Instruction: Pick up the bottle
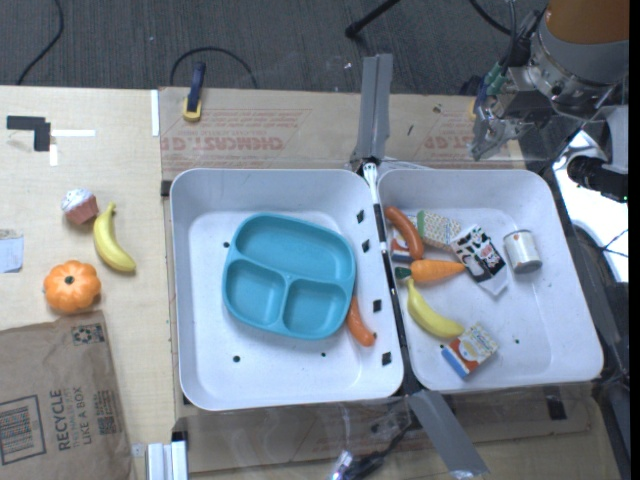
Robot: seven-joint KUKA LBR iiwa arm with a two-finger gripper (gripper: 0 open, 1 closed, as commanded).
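The gripper (487, 136) hangs above the bench just behind the back rim of the right bin (560, 298), with nothing seen in it. Inside that bin lie a silver cylinder (521, 251) on its side and, left of it, a black-and-white patterned container (480, 253) with a red spot. I cannot tell which of these two is the bottle. Both lie well in front of the gripper, toward the bin's middle.
The right bin also holds a red sausage (402, 230), a green-and-white packet (437, 226), a carrot (437, 270), a banana (432, 314) and a small orange-and-blue box (468, 350). The left bin (200, 268) holds a blue divided plate (290, 276) and another sausage (361, 324). Toy food lies on the bench at far left.
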